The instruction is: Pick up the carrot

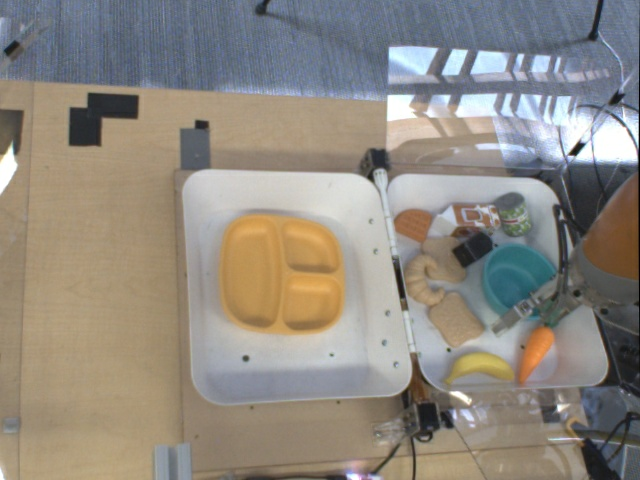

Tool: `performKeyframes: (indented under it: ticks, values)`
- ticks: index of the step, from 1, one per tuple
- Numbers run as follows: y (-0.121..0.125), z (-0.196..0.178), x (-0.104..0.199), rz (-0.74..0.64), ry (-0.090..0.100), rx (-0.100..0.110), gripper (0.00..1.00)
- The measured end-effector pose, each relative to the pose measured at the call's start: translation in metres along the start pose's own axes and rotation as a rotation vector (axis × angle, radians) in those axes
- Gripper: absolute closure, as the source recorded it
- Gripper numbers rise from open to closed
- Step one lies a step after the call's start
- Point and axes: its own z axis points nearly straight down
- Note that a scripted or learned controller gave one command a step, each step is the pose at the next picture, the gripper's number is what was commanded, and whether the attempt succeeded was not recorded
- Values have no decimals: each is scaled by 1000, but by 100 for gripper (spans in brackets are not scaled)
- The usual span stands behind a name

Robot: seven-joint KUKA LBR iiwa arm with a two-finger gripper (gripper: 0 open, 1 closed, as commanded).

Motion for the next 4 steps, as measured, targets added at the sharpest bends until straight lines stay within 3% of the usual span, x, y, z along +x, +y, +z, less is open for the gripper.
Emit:
performKeyframes:
  ticks: [1,2,3,4]
  values:
    - [6,13,20,-509,-11,11,0]
    - [10,0,17,-503,-22,3,100]
    - [10,0,18,-504,-22,3,0]
    - [-8,13,-5,-808,-10,11,0]
